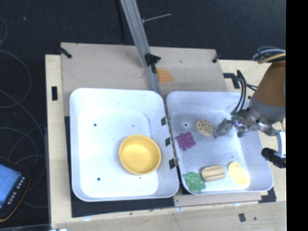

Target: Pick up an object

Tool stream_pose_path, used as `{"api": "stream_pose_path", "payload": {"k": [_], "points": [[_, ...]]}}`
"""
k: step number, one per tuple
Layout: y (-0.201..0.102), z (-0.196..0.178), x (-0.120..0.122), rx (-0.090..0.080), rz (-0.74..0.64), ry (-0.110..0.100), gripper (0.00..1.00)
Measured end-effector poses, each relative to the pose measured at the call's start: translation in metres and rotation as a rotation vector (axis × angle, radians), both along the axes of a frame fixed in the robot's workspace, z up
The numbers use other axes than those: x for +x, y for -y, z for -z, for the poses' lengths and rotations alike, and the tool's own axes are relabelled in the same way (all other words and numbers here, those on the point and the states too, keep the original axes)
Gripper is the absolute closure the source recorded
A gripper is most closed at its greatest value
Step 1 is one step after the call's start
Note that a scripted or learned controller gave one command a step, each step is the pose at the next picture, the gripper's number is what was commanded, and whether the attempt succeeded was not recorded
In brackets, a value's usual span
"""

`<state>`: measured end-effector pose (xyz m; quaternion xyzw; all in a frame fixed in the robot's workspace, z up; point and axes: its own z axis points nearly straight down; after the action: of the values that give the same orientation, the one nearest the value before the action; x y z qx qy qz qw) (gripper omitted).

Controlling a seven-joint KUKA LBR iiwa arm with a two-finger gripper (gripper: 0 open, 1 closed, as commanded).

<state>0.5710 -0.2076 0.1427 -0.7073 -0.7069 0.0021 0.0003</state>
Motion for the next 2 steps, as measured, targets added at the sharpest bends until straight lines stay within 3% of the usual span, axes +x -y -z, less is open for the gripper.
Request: {"api": "stream_pose_path", "payload": {"k": [1,2], "points": [[0.002,0.043,0.0,-0.001,0.001,0.003,0.0],[0.002,0.03,0.001,-0.001,0.004,0.009,1.0]]}}
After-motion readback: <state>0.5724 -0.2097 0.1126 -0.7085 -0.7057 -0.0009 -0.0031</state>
